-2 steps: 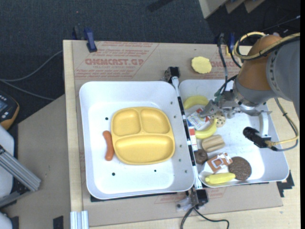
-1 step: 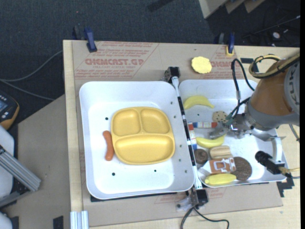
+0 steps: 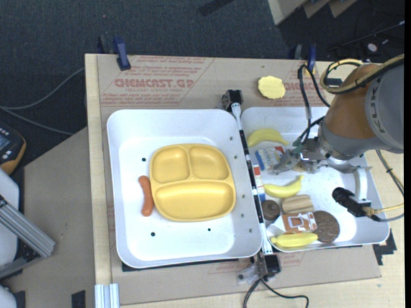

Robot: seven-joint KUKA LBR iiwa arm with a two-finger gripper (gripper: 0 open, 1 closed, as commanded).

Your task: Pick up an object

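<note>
Brown cardboard [image 3: 160, 82] covers the bench under two white bins. At nine o'clock, the left bin [image 3: 128, 236] holds a yellow divided plate [image 3: 191, 181] beside a toy sausage [image 3: 146, 195]. Toward three o'clock, the gripper [image 3: 289, 161] (finger state unclear) hovers among the right bin's [image 3: 372, 236] crowded bananas [image 3: 284, 188], cookies [image 3: 325, 226] and wrappers.

We record two white bins: the left bin [image 3: 122, 172] and the right bin [image 3: 369, 233]. The divided plate [image 3: 191, 181] is yellow. The sausage [image 3: 146, 195] beside it is orange-red. We note three yellow bananas [image 3: 267, 136] [image 3: 284, 187] [image 3: 294, 239], a dark brown round cookie [image 3: 325, 226] and a tan block [image 3: 297, 204]. The bench sheet [image 3: 154, 82] is tan with red lettering. The arm [image 3: 359, 114] is grey with an orange band.
</note>
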